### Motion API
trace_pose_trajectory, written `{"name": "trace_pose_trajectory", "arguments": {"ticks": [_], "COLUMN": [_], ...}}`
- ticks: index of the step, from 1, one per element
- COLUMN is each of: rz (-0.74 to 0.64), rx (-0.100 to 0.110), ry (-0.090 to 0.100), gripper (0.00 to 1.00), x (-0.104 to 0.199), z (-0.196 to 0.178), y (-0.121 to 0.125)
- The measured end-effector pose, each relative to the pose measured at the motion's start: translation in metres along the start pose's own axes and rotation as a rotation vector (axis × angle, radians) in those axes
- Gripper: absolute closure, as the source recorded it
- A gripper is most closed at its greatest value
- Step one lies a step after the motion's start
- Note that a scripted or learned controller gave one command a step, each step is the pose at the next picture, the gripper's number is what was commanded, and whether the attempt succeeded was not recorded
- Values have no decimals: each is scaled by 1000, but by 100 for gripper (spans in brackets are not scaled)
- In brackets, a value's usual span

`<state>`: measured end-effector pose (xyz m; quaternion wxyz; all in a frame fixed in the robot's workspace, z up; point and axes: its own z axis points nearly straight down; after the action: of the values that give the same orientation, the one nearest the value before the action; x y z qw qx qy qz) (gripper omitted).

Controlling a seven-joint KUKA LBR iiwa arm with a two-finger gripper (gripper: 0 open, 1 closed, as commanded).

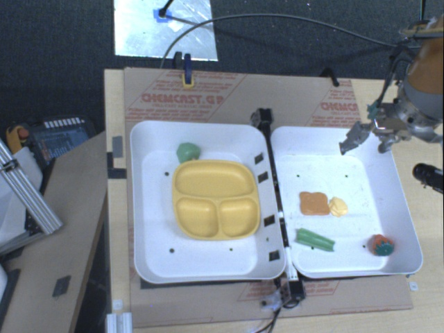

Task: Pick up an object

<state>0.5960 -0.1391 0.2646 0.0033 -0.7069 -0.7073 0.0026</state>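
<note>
White plastic forms the two shallow bins set side by side on the bench, the left bin (149,207) and the right bin (399,207) being divided by a dark hinged strip. A yellow three-compartment plastic tray (214,200) is laid in the middle of the left bin, and a small green rounded toy (188,151) is seen just beyond its far left corner, touching or nearly touching it. In the right bin, a flat orange toast-shaped piece (313,203) is placed near the centre, with a small pale yellow lump (338,206) just beside it on the right. A long green bean-like toy (315,239) is laid nearer, at a slant, and a round orange and teal toy (380,244) is lodged in the near right corner. The two-finger gripper (366,136) is held above the far right part of the right bin, well apart from every object; its fingers are spread and nothing is seen between them.
</note>
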Motion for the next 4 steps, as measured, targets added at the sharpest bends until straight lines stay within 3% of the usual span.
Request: {"name": "trace_pose_trajectory", "arguments": {"ticks": [1, 2, 4], "rz": [-2, -1, -3], "rx": [-10, -6, -6], "ry": [-2, -1, 0], "gripper": [0, 0, 0], "x": [0, 6, 15], "z": [-6, 46, 138], "y": [2, -6, 6]}}
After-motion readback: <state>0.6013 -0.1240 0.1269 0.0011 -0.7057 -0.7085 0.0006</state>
